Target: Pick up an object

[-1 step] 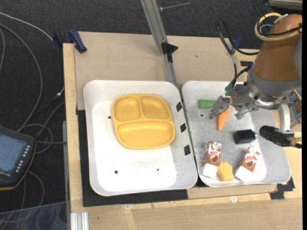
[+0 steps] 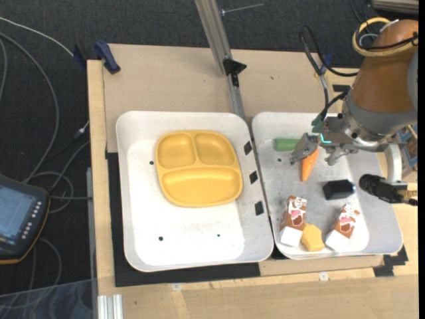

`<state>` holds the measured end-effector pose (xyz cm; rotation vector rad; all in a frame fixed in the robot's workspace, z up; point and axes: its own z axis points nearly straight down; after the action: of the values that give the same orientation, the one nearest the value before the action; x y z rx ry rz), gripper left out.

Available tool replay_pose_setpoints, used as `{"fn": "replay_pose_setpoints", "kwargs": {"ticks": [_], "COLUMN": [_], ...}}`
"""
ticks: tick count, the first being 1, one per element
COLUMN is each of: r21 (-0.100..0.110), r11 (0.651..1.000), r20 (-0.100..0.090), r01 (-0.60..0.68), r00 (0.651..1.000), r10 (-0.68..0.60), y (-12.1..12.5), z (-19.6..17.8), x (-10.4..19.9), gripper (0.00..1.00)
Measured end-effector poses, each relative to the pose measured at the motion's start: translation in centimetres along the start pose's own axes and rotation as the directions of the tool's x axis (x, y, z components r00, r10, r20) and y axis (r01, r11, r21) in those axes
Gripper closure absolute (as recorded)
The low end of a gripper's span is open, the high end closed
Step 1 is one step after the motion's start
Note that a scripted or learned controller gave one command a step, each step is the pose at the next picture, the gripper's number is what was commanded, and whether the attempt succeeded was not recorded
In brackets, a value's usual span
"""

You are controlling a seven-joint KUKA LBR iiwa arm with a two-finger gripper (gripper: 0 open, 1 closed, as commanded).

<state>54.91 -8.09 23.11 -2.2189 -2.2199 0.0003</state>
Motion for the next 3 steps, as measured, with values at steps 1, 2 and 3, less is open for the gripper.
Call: {"fn": "replay_pose_setpoints", "kwargs": {"ticks": [1,2,3], "r21": [0.007,0.007,0.004], "r11": [1.000,1.000,1.000], "r20": [-0.001,-0.001,0.000], "r01": [-0.001,-0.001,0.000], "r00": [1.000,1.000,1.000], "r10": [0.001,0.001,0.000], "y": [-0.7,-0.7,-0.7], "z": [6.2,12.5,14.0], "x": [0.1,0.1,0.1], "gripper": [0.00,0.00,0.00]}}
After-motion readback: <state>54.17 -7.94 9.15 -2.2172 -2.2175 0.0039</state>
